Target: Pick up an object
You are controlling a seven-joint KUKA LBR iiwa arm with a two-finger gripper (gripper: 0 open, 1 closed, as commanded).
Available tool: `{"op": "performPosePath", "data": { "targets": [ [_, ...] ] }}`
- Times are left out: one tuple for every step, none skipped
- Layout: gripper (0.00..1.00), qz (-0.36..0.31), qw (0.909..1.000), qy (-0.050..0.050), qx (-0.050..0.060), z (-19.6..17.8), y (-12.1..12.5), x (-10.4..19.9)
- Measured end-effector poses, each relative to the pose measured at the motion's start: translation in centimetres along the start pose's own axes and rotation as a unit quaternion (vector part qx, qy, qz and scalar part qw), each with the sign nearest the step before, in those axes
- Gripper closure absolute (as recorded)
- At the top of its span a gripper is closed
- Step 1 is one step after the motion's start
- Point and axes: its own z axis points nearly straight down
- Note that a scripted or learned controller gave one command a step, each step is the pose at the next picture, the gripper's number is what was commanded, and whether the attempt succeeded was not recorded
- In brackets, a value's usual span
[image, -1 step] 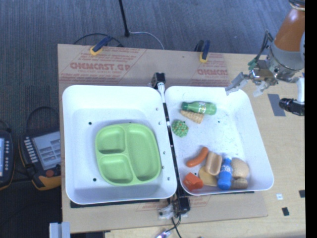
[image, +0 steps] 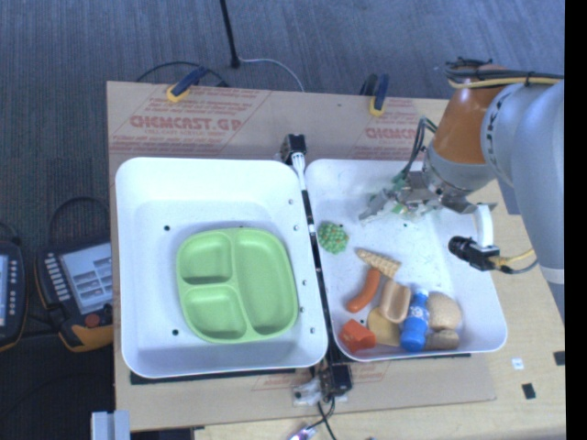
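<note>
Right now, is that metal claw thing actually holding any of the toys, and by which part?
Nothing is held. The end effector hangs over a bare patch of the right bin, apart from the toy food.

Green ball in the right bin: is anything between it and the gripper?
Nothing visible. The green ball lies alone by the bin's left wall, and bare bin floor separates it from the gripper up and to its right. The cone lies lower, off that line.
</note>
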Motion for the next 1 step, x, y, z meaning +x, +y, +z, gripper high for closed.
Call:
{"op": "performPosePath", "data": {
  "targets": [
    [0.0, -0.13, 0.9916, 0.0, -0.001, 0.88, -12.71, 2.32]
  ]
}}
